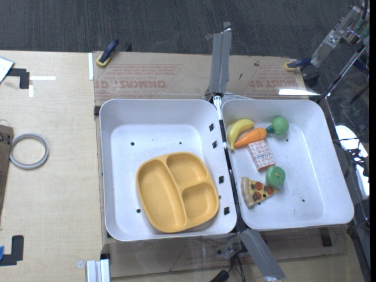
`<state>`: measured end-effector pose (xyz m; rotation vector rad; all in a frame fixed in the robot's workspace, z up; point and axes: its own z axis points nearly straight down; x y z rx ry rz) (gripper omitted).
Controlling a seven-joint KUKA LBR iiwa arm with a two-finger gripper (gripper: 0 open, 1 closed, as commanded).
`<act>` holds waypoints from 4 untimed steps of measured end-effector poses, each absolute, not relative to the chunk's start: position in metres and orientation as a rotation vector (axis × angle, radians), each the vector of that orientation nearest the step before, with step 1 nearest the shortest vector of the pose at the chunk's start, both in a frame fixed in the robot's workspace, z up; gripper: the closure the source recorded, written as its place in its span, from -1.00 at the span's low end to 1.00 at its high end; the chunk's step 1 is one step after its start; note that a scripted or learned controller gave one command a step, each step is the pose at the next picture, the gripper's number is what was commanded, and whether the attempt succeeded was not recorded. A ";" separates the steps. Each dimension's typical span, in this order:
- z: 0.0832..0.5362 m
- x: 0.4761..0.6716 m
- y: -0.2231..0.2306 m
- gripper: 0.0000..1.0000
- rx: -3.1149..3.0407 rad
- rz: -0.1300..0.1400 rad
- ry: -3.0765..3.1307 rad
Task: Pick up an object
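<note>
two shallow white bins (117,175) face you: yellow divided plastic plate (176,191) lower centre, orange toy carrot (252,136) centre right; gripper state you cannot tell.

From my feed I see a pale wooden bench (53,216) with two white bins side by side, the left bin (106,157) touching the right bin (332,151) along their inner rims. Brown printed cardboard (153,78) lies under them, held at its far corners by a left blue clamp (107,52) and a right blue clamp (296,64). A grey strip (220,63) runs back from the seam between the bins. A grey tape roll (27,151) lies flat, well left of the bins. Beyond the bench is what looks like dark carpet (147,10).
</note>
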<state>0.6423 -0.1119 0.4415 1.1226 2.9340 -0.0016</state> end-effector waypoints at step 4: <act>0.442 0.651 -0.061 1.00 0.267 0.000 3.127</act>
